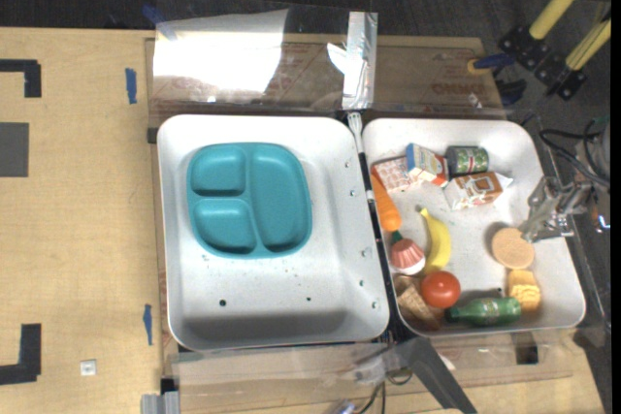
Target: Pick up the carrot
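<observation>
The carrot (pixel 386 206) lies along the left wall of the right bin (pixel 555 301), just left of the banana (pixel 436 238) and above the cupcake (pixel 407 254). The gripper (pixel 549 211) hangs at that bin's right rim, well apart from the carrot.

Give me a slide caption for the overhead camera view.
Toy food including a carrot fills the right bin; a teal divided plate sits in the left bin.
</observation>
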Action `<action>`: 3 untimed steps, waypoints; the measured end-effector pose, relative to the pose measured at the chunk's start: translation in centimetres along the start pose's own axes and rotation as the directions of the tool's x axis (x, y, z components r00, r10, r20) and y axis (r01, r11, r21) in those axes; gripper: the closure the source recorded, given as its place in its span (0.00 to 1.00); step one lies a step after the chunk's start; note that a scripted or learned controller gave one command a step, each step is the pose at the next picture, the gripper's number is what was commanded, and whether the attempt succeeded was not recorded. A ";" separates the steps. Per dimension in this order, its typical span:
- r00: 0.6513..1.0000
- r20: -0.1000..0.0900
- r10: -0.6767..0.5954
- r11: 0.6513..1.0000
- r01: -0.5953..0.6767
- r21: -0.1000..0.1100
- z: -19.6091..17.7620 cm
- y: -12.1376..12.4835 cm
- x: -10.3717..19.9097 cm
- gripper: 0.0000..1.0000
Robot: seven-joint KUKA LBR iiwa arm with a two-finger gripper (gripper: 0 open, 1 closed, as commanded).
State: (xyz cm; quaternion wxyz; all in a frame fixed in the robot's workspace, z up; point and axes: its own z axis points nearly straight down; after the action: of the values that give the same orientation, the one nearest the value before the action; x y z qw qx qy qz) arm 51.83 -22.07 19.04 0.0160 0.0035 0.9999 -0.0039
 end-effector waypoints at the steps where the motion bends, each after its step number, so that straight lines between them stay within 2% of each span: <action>1: 1.000 0.009 0.002 1.000 -0.002 0.002 -1.1 -0.1 -0.2 1.00; 2: 1.000 0.018 0.004 1.000 -0.005 0.005 -2.2 -0.1 -0.5 1.00; 3: 1.000 -0.028 0.007 1.000 -0.008 -0.010 2.7 3.9 -3.1 1.00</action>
State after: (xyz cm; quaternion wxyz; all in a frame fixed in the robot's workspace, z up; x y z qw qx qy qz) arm 55.07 -18.22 16.42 0.0018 0.0072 1.0000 0.0014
